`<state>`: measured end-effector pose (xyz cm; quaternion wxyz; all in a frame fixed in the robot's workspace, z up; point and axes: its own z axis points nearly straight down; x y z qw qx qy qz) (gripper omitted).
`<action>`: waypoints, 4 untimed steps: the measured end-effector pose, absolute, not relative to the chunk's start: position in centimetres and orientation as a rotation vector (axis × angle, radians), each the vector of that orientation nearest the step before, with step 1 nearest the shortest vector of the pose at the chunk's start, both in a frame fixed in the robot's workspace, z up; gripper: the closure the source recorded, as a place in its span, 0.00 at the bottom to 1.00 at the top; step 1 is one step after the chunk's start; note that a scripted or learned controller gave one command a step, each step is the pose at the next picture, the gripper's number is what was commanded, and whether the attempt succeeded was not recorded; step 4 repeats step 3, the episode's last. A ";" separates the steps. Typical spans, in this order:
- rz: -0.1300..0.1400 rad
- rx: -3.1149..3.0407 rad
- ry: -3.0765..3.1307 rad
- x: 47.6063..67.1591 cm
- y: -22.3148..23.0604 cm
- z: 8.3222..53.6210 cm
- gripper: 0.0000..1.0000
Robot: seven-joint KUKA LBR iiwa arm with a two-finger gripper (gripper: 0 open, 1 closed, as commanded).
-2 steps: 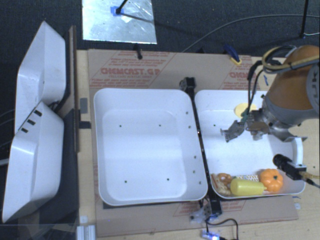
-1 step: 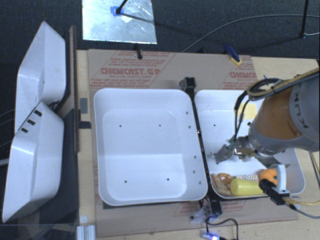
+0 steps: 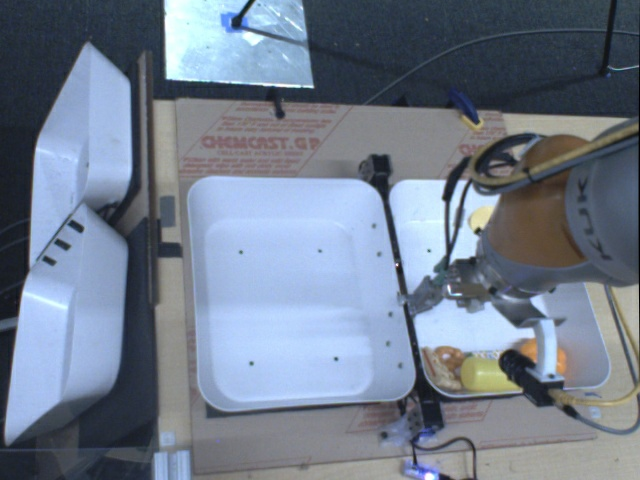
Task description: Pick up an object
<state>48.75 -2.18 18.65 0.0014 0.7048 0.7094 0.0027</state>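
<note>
- We see the grey arm [image 3: 560, 208] reaching in from the right, its orange band bulking over the right bin [image 3: 420, 213], wrist bent down and leftward.
- The gripper [image 3: 428, 293] hangs low by the divider between bins; we cannot tell how it is set.
- Below and right of the gripper lies a yellow object [image 3: 482, 372], long axis roughly left-right, beside an orange item [image 3: 548, 356] and a pale brownish piece [image 3: 444, 364].
- Left of the gripper sits the left bin [image 3: 290, 288].
</note>
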 end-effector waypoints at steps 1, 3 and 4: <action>0.004 2.220 2.218 55.3 -6.4 22.7 0.00; 0.002 2.219 2.223 55.2 -6.3 23.5 0.00; 0.002 2.219 2.223 55.2 -6.3 23.5 0.00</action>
